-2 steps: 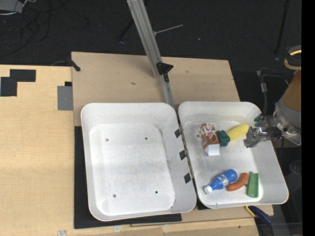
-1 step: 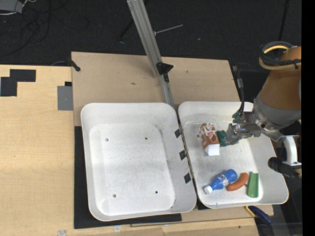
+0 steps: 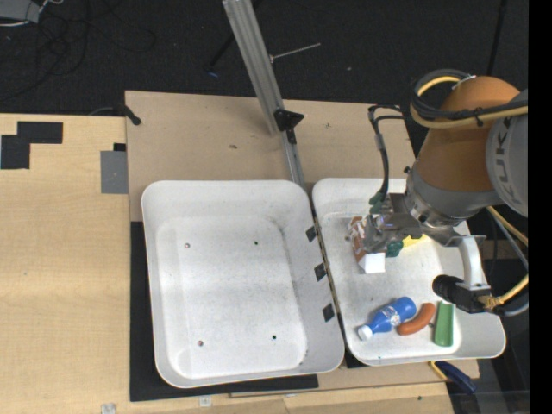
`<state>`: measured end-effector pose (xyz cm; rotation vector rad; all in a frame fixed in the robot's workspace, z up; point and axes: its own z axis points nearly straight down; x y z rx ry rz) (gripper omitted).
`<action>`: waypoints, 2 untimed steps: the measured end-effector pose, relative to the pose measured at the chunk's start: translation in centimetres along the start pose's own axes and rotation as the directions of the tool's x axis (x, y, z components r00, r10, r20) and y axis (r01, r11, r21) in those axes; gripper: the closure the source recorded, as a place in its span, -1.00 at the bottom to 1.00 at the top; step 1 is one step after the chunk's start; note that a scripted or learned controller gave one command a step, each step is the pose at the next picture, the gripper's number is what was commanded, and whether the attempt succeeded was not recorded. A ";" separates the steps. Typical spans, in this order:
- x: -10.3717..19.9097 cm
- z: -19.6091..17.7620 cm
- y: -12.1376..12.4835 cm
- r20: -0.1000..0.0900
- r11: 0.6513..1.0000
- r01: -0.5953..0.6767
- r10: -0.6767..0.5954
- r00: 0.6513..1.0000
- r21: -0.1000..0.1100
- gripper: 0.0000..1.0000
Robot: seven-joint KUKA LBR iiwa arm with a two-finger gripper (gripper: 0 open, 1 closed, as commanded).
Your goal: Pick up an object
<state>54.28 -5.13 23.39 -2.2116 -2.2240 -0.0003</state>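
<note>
A small white block (image 3: 374, 264) is lying in the right bin (image 3: 483, 339), toward that bin's left-middle, near the divider between the bins; too small for any long axis to be read. The gripper (image 3: 376, 235) is hanging just above it, and whether it is released or clenched cannot be told. Nearer the front rim, a blue bottle (image 3: 390, 316) is lying slanted, cap toward lower left, touching an orange sausage-shaped piece (image 3: 417, 319) beside an upright-lying green bar (image 3: 443, 324). The left bin (image 3: 159, 231) is offering wide open floor.
</note>
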 end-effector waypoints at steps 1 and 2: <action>4.8 0.2 1.3 0.002 1.000 -0.001 0.001 1.000 -0.001 1.00; 10.1 0.3 0.5 0.001 1.000 -0.001 0.001 1.000 0.002 1.00</action>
